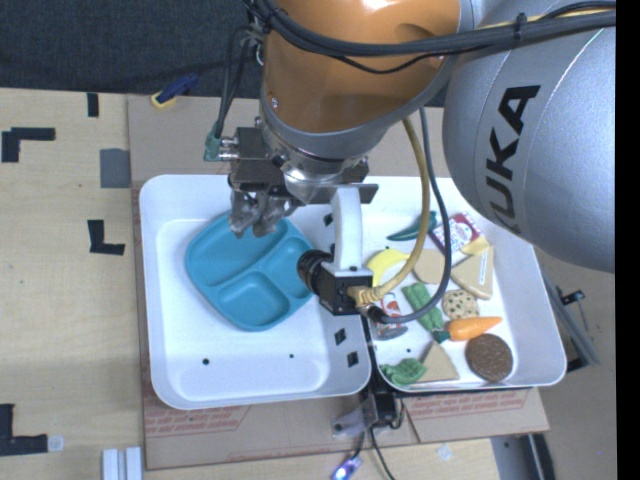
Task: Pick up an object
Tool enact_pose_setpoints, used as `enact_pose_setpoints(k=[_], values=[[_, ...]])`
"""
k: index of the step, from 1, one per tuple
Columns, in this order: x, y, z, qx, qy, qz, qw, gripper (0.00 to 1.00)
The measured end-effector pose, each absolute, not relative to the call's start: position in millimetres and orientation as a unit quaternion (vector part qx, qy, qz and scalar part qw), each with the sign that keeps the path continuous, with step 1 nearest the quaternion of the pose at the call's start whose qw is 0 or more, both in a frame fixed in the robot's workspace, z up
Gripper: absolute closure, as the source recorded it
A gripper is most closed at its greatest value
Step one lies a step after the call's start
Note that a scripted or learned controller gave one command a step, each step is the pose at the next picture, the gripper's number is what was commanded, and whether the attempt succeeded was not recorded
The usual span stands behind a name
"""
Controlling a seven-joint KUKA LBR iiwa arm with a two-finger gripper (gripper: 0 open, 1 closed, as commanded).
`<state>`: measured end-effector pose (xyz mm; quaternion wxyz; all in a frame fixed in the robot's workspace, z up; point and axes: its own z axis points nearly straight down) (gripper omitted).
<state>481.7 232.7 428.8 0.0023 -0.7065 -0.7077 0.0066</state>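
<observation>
A blue divided plate [247, 274] lies tilted in the left white bin [175, 358]. My gripper [257, 218] hangs over the plate's far rim, its dark fingers pointing down at the upper edge of the plate. Whether the rim sits between the fingers is not clear. The right bin [535, 358] holds several toy foods: a brown round cookie [490, 355], an orange carrot [474, 327], a yellow piece [388, 262], green leafy pieces [405, 372] and a wedge of cheese-like food [478, 268].
The arm's big orange and grey body [360, 48] covers the upper middle and right of the view. A black fitting with cables [335, 283] hangs over the wall between the bins. Cardboard [180, 138] lies under both bins.
</observation>
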Motion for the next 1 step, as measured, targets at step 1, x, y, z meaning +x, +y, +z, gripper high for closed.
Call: enact_pose_setpoints(k=[1], values=[[482.9,184.2,388.2,-0.708,-0.706,0.0036,0.001,1.00]])
